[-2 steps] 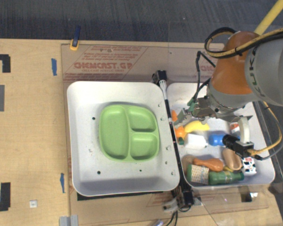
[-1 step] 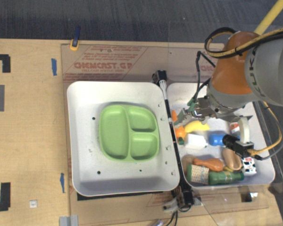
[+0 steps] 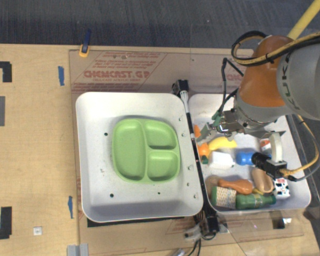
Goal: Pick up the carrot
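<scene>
The carrot is a small orange piece lying against the left wall of the right bin, next to a yellow banana. My gripper hangs low over the back left of that bin, just above and slightly behind the carrot and the banana. Its fingers look open, and nothing shows between them. The grey arm with its orange band comes in from the right and hides the back of the bin.
The right bin is crowded with a white block, a blue piece, a brown drumstick, a bun, a green bottle, a can and a die. The left bin holds a green divided plate.
</scene>
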